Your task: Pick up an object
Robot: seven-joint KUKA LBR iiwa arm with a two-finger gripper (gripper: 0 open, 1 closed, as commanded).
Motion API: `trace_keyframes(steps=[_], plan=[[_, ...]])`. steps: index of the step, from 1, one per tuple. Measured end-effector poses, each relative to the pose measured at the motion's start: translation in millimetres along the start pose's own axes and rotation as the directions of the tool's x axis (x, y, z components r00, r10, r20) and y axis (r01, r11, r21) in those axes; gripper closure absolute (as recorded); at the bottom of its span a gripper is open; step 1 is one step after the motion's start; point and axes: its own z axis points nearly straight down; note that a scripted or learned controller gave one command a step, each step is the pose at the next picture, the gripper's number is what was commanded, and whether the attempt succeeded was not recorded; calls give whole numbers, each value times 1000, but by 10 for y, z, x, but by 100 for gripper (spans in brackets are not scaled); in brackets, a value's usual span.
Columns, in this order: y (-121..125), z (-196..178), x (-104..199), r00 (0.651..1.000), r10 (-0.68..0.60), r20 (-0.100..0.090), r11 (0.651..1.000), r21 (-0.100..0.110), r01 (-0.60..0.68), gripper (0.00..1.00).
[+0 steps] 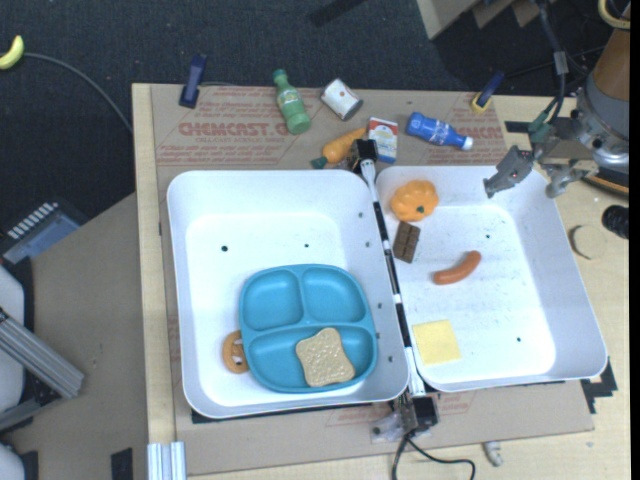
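Note:
The right bin [560,298] holds an orange fruit [413,199], a brown chocolate block [406,240], a sausage [457,267] and a yellow cheese slice [437,341]. My gripper [530,171] hangs over the bin's far right corner, fingers spread apart with nothing between them. It stands well to the right of the orange and above the sausage. In the left bin [200,218] a blue divided plate [305,325] carries a slice of bread [324,357], and a pretzel [234,352] lies beside the plate's left edge.
Behind the bins on the cardboard lie a green bottle [292,102], a small can [341,98], a blue bottle [438,131], a milk carton [382,138], a carrot [340,149] and a blue marker [192,80].

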Motion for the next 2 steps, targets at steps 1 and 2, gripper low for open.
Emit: trace_keyframes(steps=[1,2], plan=[[-132,992,-227,1000,1,0,1000,2,-1,0],[-166,2004,114,1000,0,0,1000,0,0,0]])
